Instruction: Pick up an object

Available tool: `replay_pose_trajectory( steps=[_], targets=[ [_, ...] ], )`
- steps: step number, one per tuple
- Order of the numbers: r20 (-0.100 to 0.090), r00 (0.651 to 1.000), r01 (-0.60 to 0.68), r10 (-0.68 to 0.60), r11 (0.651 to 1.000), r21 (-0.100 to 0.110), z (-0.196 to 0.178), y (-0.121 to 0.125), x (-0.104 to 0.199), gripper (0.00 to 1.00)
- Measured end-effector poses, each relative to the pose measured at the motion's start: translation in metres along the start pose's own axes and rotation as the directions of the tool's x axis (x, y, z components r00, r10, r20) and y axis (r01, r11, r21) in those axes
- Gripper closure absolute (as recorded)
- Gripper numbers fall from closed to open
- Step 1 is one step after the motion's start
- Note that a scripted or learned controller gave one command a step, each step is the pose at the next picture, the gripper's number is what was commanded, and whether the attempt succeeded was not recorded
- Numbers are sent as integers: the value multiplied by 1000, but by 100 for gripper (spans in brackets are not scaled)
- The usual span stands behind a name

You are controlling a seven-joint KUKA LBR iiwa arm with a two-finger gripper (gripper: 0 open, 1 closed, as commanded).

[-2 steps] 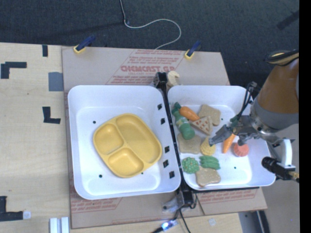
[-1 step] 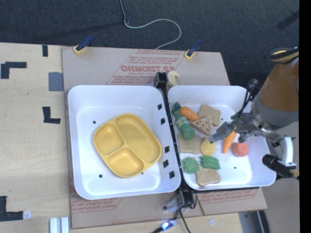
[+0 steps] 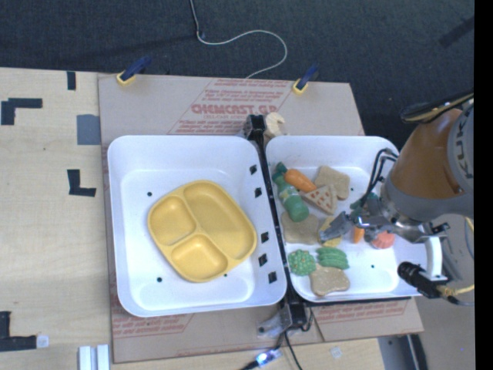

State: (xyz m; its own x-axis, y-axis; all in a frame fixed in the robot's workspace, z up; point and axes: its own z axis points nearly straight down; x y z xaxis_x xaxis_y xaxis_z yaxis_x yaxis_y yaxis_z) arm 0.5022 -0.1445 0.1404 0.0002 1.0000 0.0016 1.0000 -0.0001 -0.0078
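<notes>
Toys crowd the right bin [image 3: 385,149]: a carrot [image 3: 300,180] at the far left, long axis running left to right, tip right; a bottle [image 3: 291,203] just near of it, lying far to near. Arm [image 3: 431,168] reaches in from the right, wrist bent left, jaws low over the bin's middle beside a cracker [image 3: 323,200]. Whether the jaws are released or clenched, I cannot tell. A yellow tray [image 3: 202,230] lies in the left bin [image 3: 131,230].

Two white bins [image 3: 123,206]; one yellow tray [image 3: 202,230].
</notes>
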Motion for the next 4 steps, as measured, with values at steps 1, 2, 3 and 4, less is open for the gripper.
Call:
replay_pose_trajectory(
  steps=[1, 2, 3, 4],
  targets=[
    [0, 1000, 1, -1, 1000, -1, 54, -1, 1, 0],
    [0, 1000, 1, -1, 1000, -3, 41, -1, 1, 100],
    [3, 1000, 1, -1, 1000, -10, -8, 8, -4, 100],
    [3, 1000, 1, -1, 1000, -10, -56, 12, -12, 100]
  ],
)
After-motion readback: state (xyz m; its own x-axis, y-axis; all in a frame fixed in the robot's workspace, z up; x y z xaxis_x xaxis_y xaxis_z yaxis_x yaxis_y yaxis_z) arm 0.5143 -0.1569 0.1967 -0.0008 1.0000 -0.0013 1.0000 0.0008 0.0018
